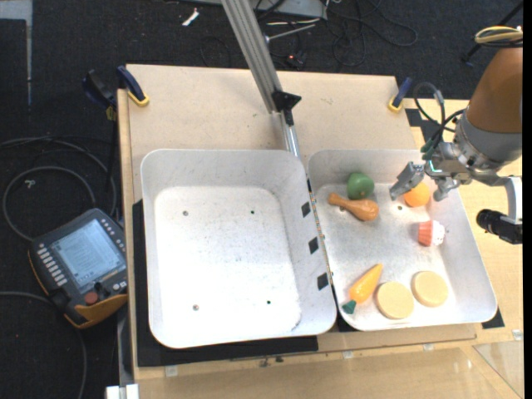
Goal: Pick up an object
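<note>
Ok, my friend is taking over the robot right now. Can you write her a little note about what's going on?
Gripper: fingers spread open around the orange ball in the right bin, near its far edge. Nothing lifted yet.
Also in that bin: green ball, chicken drumstick, strawberry piece, carrot, two round biscuits.
Done: arm is over the ball.
Left: close, lift, check it holds.

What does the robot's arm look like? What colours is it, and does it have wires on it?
The arm is rounded and fat, orange-brown higher up and grey lower down. At its end sits a small metal gripper, silvery grey with dark parts and a tiny green spot. Black cables loop beside the wrist, and a yellow cable curls over the arm's top.
</note>
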`<act>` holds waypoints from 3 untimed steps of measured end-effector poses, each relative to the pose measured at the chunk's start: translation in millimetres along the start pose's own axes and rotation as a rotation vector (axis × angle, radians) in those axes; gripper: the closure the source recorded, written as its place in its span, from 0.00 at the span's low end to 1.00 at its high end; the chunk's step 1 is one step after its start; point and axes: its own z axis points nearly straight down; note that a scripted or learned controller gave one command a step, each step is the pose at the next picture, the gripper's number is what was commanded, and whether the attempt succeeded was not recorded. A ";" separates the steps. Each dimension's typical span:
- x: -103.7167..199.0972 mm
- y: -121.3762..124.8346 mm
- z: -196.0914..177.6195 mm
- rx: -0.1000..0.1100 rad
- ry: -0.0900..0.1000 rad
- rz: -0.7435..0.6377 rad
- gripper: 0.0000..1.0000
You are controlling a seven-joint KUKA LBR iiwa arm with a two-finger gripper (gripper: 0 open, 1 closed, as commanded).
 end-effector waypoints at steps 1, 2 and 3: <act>0.1 1.1 -2.7 -0.005 -0.001 -0.001 0.00; -2.1 9.3 46.1 0.000 -0.001 -0.001 0.00; -4.5 11.1 107.7 -0.004 -0.002 0.002 0.00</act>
